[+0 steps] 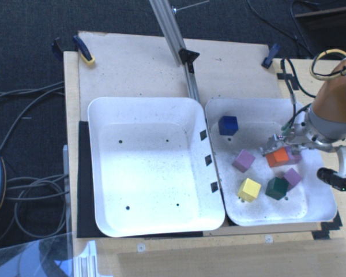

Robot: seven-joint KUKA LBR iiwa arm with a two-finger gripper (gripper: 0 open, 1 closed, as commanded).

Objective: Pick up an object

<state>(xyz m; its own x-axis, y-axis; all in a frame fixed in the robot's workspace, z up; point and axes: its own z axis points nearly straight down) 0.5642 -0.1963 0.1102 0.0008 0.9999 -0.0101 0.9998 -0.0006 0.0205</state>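
In the right bin lie several small blocks: a blue cube, a purple block, an orange block, a yellow cube, a dark green cube and a second purple block. My gripper reaches in from the right and sits low, right at the orange block's upper edge. Its metal parts hide the top of that block. Whether the block is held cannot be made out.
The left bin stands beside the right one, and their rims meet at the middle. A metal pole slants up from the bench's back. Clamps sit at the bench corners. The arm's grey and orange body overhangs the right bin's right edge.
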